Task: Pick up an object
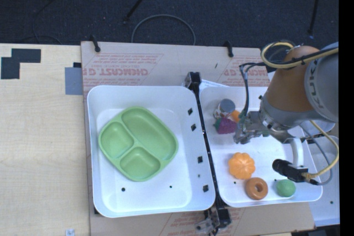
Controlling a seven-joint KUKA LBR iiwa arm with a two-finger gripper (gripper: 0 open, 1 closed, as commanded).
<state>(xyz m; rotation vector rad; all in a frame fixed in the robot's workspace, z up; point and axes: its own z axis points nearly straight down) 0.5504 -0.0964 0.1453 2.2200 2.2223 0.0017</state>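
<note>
My gripper (241, 135) hangs low over the right bin (221, 185), in its upper middle part. Just left of it lie a purple toy (225, 126), a small grey cup-like thing (226, 106) and a bit of orange (235, 115), crowded together. An orange pumpkin-shaped toy (241, 166) sits below the gripper. Further toward the front are a brown doughnut (256, 188) and a green ball (285, 188). Nothing shows between the gripper's tips.
The left bin (105, 196) holds a green three-compartment plate (138, 142). A black divider (202, 141) runs between the two bins. The grey and orange arm (298, 91) covers the right bin's far right corner.
</note>
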